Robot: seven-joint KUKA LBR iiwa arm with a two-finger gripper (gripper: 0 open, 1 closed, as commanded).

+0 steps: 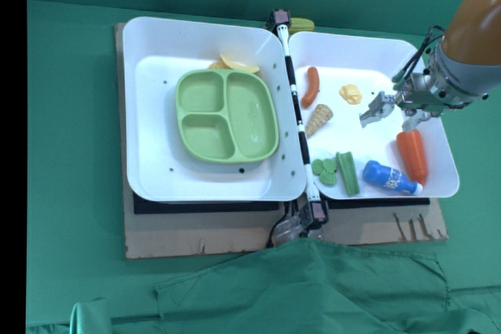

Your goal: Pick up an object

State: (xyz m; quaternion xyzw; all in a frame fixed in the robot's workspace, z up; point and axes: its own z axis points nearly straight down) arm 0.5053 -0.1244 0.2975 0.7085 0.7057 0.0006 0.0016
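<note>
No legible text; blue bottle (390, 177) label print too small to read.

Green cloth (70, 168) over bench; brown cardboard (203, 242) beneath.

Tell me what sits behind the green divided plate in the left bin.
A yellow banana-like piece pokes out past the far rim of the green three-compartment plastic plate. Its near part is covered by the plate, so its full shape stays hidden.

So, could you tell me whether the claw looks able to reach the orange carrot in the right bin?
Probably yes: the claw hovers just above the carrot, with only bare bin floor between them; the blue bottle lies beside it.
</note>
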